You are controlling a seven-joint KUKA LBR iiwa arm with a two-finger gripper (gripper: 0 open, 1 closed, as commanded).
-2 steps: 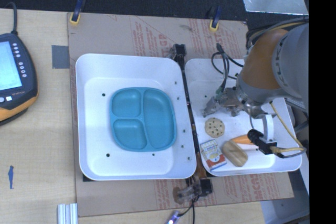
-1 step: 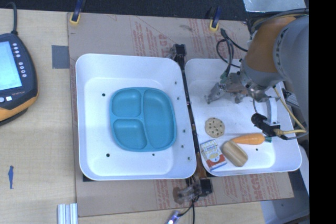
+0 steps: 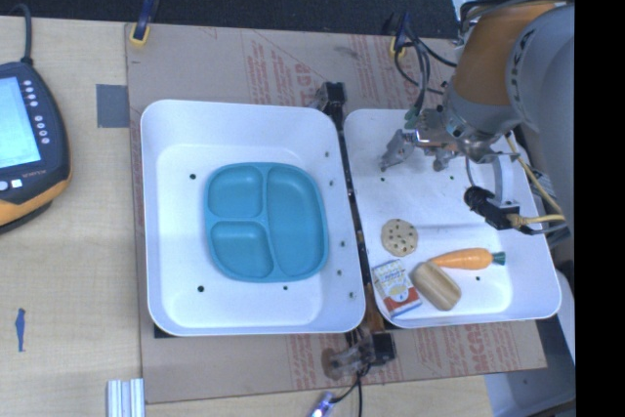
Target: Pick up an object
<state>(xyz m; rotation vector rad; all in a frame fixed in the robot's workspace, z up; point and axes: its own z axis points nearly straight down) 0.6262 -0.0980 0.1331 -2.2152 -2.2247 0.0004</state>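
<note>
A: Looking down on the worktop (image 3: 78, 249). Two white bins side by side. Left bin (image 3: 166, 210) holds a blue divided plate (image 3: 266, 221), three compartments, lying flat near centre.

B: Right bin?

A: Right bin (image 3: 532, 293) has four items, all in the near half. Round cookie (image 3: 398, 235) w/ dark specks, by the left wall. Small carton (image 3: 393, 284) w/ red and white print just below it, at the near-left corner. Tan bread roll (image 3: 437, 287) just beside the carton, on its right. Orange carrot (image 3: 463, 259) w/ green tip lies flat above the roll, close to it; contact not clear. None of them lifted.

B: Arm?

A: Comes in from the right, orange band above the wrist. Gripper (image 3: 412, 144) sits over the far half of the right bin, well apart from the four items. Fingers (image 3: 395, 151) point left toward the bin divider; nothing seen between them. Spread or closed: can't tell, too small and cluttered w/ cables.

B: Anything else?

A: Handheld control pendant (image 3: 24, 142) at the left edge of the worktop. Yellow clamp (image 3: 143, 22) at the far-left corner of the board under the bins.
</note>
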